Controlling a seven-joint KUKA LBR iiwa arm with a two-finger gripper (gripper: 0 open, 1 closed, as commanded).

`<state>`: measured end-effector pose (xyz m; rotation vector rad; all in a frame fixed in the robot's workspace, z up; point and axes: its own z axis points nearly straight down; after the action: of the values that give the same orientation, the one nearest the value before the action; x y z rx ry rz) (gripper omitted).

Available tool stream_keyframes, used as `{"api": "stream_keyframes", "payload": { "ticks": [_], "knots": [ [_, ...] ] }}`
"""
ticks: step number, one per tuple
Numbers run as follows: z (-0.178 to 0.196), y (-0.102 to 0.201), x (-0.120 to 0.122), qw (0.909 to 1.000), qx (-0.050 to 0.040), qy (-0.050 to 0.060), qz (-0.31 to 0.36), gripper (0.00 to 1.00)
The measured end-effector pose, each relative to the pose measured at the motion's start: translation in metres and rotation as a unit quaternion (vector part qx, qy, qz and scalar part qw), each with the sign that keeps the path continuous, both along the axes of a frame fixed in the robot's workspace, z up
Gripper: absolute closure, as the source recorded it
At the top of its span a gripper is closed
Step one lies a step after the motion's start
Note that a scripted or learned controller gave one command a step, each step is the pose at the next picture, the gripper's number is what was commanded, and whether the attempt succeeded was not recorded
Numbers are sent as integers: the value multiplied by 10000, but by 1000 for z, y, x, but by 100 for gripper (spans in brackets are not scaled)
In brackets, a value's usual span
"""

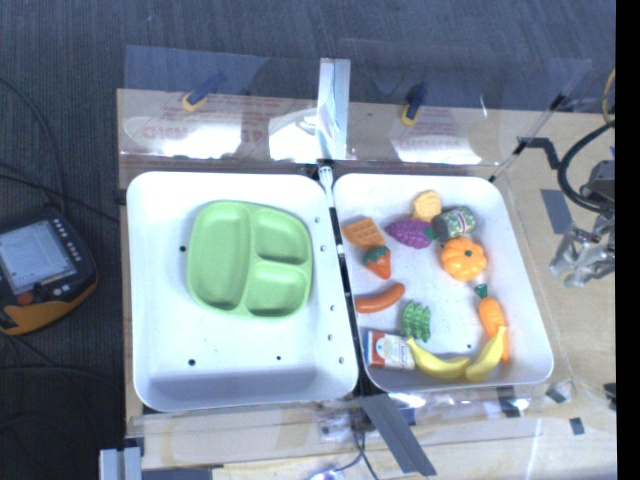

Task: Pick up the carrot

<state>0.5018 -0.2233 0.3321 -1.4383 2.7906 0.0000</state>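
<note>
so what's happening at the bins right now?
Nothing is being handled yet. The gripper sits off to the right of the bench, outside the right bin. The carrot lies untouched near that bin's right wall, just above the banana, among other toy foods. The left bin holds a green divided plate. The pick hasn't started.

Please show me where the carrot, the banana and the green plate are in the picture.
carrot (490, 314): camera view, on its orange body.
banana (452, 362): camera view, middle of its curve.
green plate (218, 253): camera view, floor of its large compartment.
</note>
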Motion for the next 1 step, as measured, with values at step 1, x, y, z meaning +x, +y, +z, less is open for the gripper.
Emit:
{"api": "stream_keyframes", "payload": {
  "ticks": [1],
  "knots": [
    [-20,2,5,9967,10,13,816,100]
  ]
}}
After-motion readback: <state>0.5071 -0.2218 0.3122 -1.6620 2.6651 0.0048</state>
